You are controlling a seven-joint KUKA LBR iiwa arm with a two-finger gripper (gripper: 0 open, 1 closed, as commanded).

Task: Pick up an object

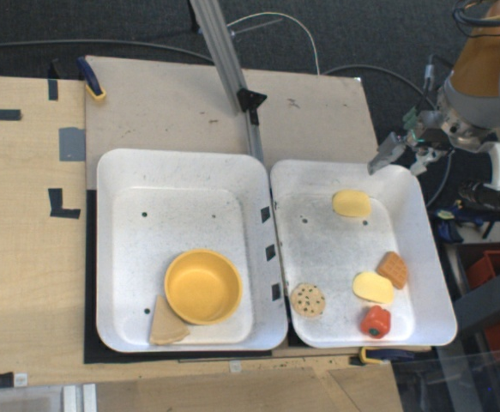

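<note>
Hovering end effector (400, 154) at right bin's (430, 230) far corner, grip state unclear; yellow piece (352, 203) nearby.

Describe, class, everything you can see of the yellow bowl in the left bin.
The yellow bowl is round, a plain glossy yellow like plastic, and stands upright with its opening up and nothing visible inside. It sits on the floor of the left bin, toward the near edge and right of centre. A tan, wedge-shaped piece lies against its lower left rim, partly tucked under it.

The arm (477, 58) is cut off at the right edge, perhaps mid-wrist.
</note>
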